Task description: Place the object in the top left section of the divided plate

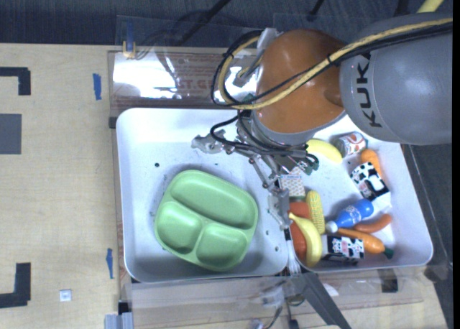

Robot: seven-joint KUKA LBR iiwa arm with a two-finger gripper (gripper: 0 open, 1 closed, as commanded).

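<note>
Green divided plate (207,218) lies in the left bin (136,141), toward its front edge — its three sections hold nothing.

The gripper (277,177) hangs over the seam between the two bins, just beside the plate's right rim; whether it grips anything cannot be told. The right bin (417,227) holds the loose things — two bananas (307,238), a corn cob (314,207), carrots (363,240), a blue bottle (353,215) and cow-patterned cartons (369,179).
</note>
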